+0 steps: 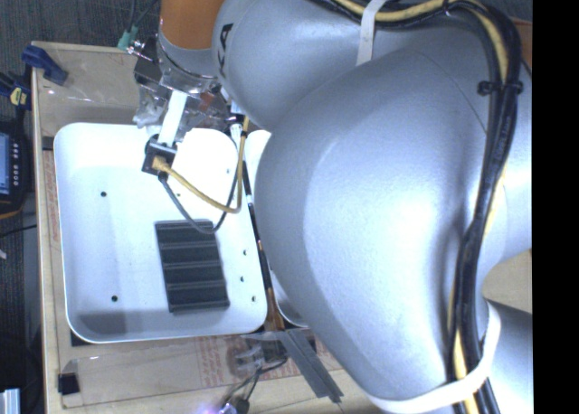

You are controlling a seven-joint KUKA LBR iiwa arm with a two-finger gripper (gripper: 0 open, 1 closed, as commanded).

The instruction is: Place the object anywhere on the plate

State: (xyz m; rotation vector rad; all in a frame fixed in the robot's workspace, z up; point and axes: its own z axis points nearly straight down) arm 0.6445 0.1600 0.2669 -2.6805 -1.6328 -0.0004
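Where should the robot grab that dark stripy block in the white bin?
Probably across its two long edges, coming straight down from above. The dark ribbed block lies flat on the floor of the left bin, so nothing can slip under it. Its short width looks the easier span to pinch, and bare floor shows along both long edges.

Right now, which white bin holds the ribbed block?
The view's left bin; the dark ribbed block lies there. The arm covers most of the other bin.
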